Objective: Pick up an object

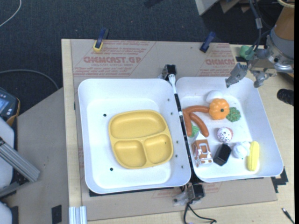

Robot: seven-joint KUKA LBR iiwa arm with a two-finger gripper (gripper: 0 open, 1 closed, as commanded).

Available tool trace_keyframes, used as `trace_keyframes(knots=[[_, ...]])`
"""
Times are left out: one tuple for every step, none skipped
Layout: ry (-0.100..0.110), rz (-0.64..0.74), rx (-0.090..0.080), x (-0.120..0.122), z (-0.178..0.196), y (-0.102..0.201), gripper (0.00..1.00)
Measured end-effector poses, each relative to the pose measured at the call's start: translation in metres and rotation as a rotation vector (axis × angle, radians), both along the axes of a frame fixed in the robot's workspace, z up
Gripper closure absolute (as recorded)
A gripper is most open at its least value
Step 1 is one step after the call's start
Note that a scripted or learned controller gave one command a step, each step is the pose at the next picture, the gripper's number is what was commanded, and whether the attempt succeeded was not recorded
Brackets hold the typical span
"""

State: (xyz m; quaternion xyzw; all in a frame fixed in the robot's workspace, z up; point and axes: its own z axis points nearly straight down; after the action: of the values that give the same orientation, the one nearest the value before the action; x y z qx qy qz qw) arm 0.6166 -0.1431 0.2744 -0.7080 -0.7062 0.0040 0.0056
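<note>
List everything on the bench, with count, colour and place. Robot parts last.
bins: 2, white, side by side on the bench
divided plate: 1, yellow, in the left bin
sausages: 2, orange-brown, left part of the right bin
pumpkin: 1, orange, upper middle of the right bin
broccoli: 1, green, beside the pumpkin
spotted ball: 1, white with red specks, middle of the right bin
toy truck: 1, white and orange, lower left of the right bin
black block: 1, black, beside the truck
banana: 1, yellow, lower right of the right bin
clamps: 2, blue, far edge of the bench
gripper: 1, grey, open, above the right bin's far edge

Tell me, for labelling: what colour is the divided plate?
Yellow plate, clearest in the camera view.
</note>
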Motion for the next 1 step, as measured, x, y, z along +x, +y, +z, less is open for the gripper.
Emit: trace_keyframes(knots=[[-0.013,0.002,-0.002,0.0019,0.0075,0.0001,0.00]])
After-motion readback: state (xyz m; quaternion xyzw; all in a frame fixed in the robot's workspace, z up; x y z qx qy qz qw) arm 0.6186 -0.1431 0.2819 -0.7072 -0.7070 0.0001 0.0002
